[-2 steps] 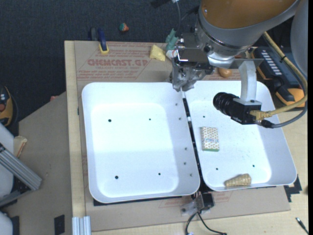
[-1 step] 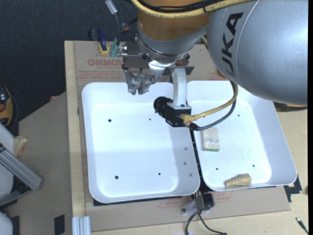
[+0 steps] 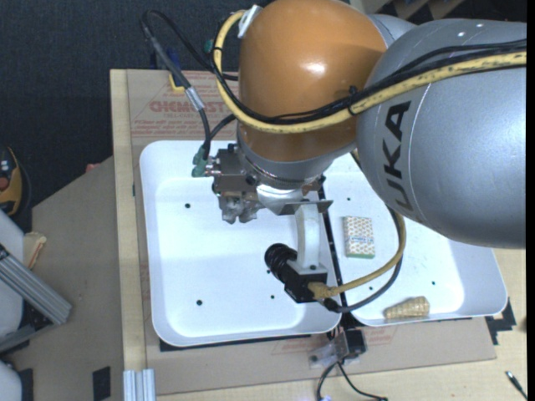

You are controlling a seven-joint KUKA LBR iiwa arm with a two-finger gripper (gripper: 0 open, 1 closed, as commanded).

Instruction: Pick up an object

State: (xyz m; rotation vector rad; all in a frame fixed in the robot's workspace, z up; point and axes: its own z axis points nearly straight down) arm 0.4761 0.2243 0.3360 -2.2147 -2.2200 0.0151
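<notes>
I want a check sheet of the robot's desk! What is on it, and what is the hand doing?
Surface: two white bins side by side, left bin and right bin, on a tan board with red print.
Job's things: a patterned sponge and a tan cone-shaped piece, both in the right bin.
Clutter: nothing seen.
Hand: the hand hangs over the left bin, with nothing seen between its fingers.
Cables: a yellow cable wraps the orange band; black cables run to the wrist.
Surroundings: dark carpet behind, metal rails at the left.
</notes>
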